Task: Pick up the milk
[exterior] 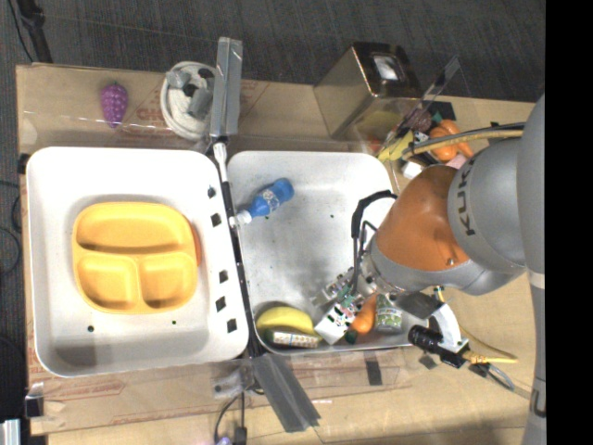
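The milk is a small white carton with green and red print. It lies near the front wall of the right bin, between a banana and an orange carrot. My gripper hangs low under the orange wrist band, just above and slightly behind the carton. The wrist hides most of the gripper, so I cannot see whether it touches the milk.
A blue bottle lies at the back left of the right bin. A green can sits beside the carrot. The left bin holds a yellow divided tray. A box and clutter stand behind the bins.
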Tool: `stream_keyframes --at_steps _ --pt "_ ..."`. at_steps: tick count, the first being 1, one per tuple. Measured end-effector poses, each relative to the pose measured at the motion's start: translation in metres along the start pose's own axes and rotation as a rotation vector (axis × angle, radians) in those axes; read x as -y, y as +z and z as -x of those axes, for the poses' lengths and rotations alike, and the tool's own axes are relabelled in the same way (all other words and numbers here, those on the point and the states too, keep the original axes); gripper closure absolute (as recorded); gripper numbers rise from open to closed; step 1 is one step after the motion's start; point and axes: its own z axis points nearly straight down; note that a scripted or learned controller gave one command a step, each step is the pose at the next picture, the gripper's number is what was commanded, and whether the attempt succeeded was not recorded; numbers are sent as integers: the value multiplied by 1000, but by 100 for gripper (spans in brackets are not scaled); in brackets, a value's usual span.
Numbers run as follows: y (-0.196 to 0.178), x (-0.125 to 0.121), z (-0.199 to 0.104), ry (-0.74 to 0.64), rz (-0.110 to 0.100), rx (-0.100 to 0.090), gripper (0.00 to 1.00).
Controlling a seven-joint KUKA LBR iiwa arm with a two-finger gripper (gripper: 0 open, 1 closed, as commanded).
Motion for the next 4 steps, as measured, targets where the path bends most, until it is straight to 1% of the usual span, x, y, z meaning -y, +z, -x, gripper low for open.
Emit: stream_keyframes --at_steps 1,2,3,4 --pt "1 -30 -22 309 -2 -1 100" --pt "-117 10 42 168 0 1 100" --pt "-117 10 42 167 0 1 0" --pt "-42 10 19 495 -5 -4 0"
